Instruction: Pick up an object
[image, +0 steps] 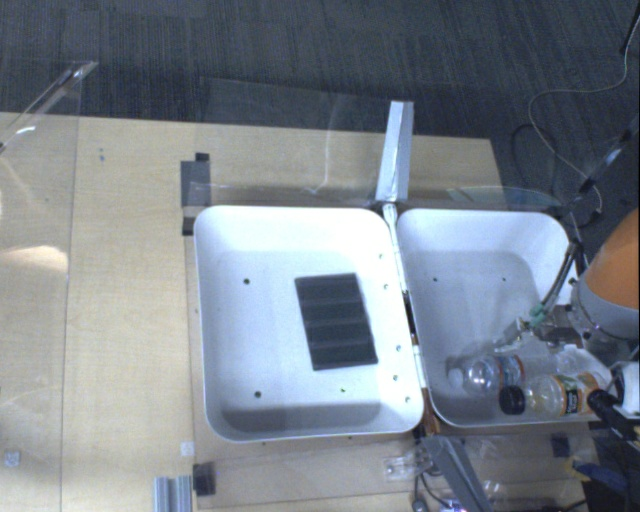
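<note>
Lying on their sides in the near right corner of the right bin (470, 250), two small clear plastic bottles were the only things within the arm's reach: one clear-capped bottle (487, 372) nearer the bin's middle, and a dark-capped bottle with a label (545, 397) just beside it, close against the front wall. The gripper (545, 325) hung low over them at the view's right, below the orange band (612, 270), but its tip was lost in glare and clutter, so I could not tell whether the jaws were apart or together, nor whether anything sat between them. The likely trouble lay in the bottles themselves: round, smooth and see-through, they would probably roll or squirt out from a pinch that landed off-centre. Their closeness risked one being nudged while the other was gripped, and the nearby wall left little room for a jaw. The left bin (230, 300) held a dark ribbed rectangular pad (336, 321), well apart.
</note>
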